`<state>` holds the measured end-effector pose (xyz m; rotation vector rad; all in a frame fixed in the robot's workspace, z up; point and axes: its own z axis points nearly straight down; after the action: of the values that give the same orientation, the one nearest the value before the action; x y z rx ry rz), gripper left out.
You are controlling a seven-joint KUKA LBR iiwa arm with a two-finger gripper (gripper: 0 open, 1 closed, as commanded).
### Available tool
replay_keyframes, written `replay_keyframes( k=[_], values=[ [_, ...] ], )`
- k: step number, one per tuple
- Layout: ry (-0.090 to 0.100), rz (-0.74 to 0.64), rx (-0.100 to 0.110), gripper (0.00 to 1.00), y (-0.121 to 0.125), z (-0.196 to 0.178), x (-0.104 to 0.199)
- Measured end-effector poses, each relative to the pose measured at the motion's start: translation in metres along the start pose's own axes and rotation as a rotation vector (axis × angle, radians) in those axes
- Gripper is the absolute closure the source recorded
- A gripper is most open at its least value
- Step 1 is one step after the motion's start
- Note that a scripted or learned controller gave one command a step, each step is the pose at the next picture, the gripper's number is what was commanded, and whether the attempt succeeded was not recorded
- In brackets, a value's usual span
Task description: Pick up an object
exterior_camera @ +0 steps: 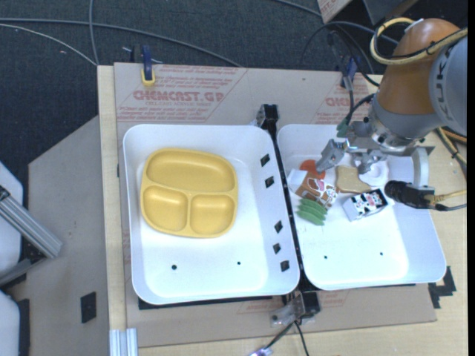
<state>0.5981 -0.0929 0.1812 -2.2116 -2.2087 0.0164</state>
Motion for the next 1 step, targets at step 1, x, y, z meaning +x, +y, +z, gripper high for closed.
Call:
replay_keyframes(
  k=[1],
  values=[
    [-0.002,-0.002,-0.012,0.0,0.0025,-0.0066,0.0]
  ],
)
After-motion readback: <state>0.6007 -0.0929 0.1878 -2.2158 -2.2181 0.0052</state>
